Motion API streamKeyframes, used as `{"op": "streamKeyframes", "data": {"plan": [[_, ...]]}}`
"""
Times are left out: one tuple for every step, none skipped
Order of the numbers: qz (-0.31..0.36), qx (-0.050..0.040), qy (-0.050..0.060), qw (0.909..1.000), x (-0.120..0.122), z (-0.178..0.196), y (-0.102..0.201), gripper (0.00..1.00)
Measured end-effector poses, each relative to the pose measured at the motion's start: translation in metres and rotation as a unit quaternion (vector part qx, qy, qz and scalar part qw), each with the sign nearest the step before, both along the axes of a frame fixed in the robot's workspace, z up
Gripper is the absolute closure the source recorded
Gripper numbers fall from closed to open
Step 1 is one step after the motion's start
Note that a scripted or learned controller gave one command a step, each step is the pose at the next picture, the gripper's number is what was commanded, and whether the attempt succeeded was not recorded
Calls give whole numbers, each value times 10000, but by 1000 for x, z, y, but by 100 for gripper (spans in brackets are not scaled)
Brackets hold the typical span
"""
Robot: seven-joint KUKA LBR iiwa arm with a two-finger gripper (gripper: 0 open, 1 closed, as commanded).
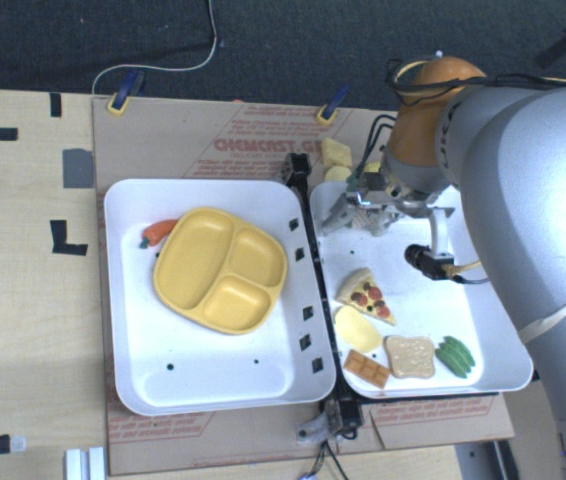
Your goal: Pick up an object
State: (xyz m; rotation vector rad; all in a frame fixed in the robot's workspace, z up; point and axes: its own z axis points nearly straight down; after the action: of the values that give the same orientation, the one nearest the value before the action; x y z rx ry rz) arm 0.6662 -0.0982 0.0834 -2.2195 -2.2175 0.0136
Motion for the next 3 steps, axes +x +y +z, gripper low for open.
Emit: {"op": "streamKeyframes", "data": {"plan": [[7,4,-33,10000,-28,1,-2,0],[3,26,43,10000,-1,-1,0,0],[-12,3,-37,10000,-15,10,-53,0]]}}
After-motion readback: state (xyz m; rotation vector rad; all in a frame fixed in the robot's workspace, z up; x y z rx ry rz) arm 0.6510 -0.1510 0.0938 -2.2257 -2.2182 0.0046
